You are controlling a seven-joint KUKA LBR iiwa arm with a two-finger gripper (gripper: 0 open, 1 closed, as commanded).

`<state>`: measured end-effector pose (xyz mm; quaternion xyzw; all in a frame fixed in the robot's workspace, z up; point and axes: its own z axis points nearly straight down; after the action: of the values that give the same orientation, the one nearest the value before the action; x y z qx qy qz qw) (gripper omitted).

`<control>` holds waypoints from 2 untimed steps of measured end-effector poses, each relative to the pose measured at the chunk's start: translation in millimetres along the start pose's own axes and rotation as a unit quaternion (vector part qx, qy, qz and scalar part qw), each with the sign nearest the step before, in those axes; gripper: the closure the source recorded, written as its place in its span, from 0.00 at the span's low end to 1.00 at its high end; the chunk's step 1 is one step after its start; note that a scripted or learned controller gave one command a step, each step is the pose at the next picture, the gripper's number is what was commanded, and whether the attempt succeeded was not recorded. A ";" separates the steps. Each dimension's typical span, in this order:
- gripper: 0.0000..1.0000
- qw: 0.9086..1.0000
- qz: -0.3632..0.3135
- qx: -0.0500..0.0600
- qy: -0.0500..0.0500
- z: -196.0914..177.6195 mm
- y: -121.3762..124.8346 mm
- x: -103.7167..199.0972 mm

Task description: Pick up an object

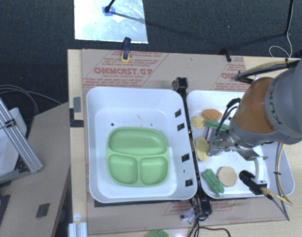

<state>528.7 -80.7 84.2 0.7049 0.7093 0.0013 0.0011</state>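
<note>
Your hand [216, 143], grip state I cannot tell, hangs in the right bin [288, 181] just right of a yellow piece [201, 147].

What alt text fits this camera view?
A grey arm's gripper reaches into the right white bin among small food-like items, including a green piece and tan disc. The left bin holds a green divided tray.

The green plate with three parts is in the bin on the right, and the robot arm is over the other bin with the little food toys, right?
Not quite. The camera view shows the green plate lying in the left bin, not the right one. The rest holds: the robot arm is over the other bin, the right one, above the little food toys.
</note>
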 end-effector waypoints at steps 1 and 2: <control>0.00 1.000 0.005 0.000 -0.005 -1.7 -1.5 -7.9; 0.00 1.000 0.004 -0.003 -0.003 -76.4 19.6 -50.1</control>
<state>548.4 -130.7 160.6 0.7075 0.7067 0.0019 0.0053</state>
